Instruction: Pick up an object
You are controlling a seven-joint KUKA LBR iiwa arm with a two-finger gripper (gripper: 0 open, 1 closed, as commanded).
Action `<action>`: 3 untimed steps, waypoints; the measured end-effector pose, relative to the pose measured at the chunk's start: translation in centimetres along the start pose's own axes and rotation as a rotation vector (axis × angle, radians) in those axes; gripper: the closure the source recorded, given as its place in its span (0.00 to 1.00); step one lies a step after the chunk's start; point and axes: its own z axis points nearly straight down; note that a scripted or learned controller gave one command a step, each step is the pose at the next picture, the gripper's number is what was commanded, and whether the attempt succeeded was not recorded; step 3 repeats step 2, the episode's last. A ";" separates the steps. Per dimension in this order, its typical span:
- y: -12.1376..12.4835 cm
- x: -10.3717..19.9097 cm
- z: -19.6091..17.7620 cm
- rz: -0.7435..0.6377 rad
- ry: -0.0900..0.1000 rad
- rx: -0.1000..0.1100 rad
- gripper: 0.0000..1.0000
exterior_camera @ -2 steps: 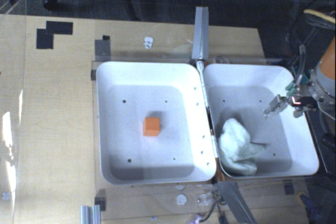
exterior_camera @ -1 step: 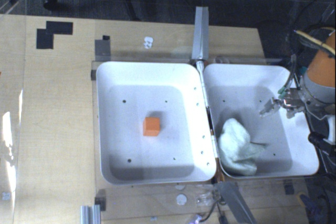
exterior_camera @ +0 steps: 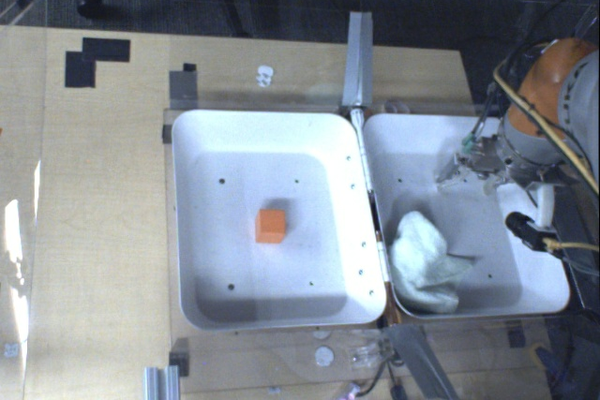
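Two bins — we saw an orange cube (exterior_camera: 271, 226) in the left bin (exterior_camera: 202, 295), crumpled white cloth (exterior_camera: 424, 259) in the right bin (exterior_camera: 553, 295), the gripper (exterior_camera: 466, 162) above it — jaw state we couldn't tell.

The bench (exterior_camera: 103, 229) is pale wood. Two white bins sit on it side by side, touching: the right bin (exterior_camera: 539, 295) directly under the gripper (exterior_camera: 469, 166), the left bin (exterior_camera: 202, 295) well off to the gripper's left. Black tape (exterior_camera: 94, 59) marks the bench's far-left corner.
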 end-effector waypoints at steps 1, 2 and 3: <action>0.3 0.1 -1.3 -0.004 0.000 -0.007 1.00; 6.0 2.1 -10.6 0.054 0.000 0.002 1.00; 6.0 2.1 -10.6 0.054 0.000 0.002 1.00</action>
